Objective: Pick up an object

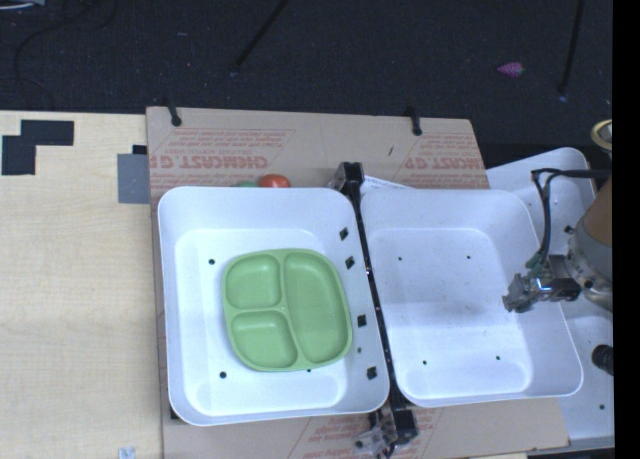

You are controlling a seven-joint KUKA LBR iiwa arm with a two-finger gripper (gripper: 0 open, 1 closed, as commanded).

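Observation:
A light green plate with three compartments lies flat in the middle of the left white bin. My gripper hangs over the right edge of the right white bin, far from the plate. The arm comes in from the right side behind it. I see nothing between the gripper's tips, which are small and dark at this angle.
A small red and green object sits just behind the back rim of the left bin, on the cardboard sheet. A black divider strip runs between the two bins. Dark floor with cables lies beyond the bench.

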